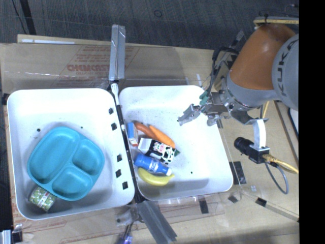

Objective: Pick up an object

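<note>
Right bin (203,179): we see a carrot (155,132), cow-patterned box (161,150), blue bottle (150,164) and banana (155,177) clustered by its left wall.
Gripper (187,116): above that bin's upper right; we cannot tell its finger state.
Left bin (61,98): blue divided tray (66,161), small jar (41,198).

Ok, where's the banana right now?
The banana lies in the right bin, near its front-left corner, just below the blue bottle and close to the divider between the two bins.
</note>
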Controlling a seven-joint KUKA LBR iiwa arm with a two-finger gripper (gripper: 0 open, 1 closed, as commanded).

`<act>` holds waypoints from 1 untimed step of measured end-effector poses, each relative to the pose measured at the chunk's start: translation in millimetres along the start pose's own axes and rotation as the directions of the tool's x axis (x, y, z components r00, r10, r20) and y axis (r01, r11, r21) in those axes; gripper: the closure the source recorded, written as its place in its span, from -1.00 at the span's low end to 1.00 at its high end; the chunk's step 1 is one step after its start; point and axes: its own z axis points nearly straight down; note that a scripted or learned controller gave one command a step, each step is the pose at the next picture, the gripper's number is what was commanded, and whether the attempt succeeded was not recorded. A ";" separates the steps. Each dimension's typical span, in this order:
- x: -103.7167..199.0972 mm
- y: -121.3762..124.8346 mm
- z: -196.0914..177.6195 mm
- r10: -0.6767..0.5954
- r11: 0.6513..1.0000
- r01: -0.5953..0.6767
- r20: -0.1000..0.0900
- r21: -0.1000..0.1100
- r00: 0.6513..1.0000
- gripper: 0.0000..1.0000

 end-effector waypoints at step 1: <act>30.3 29.1 144.0 -0.140 0.990 0.140 0.000 0.002 0.990 -1.00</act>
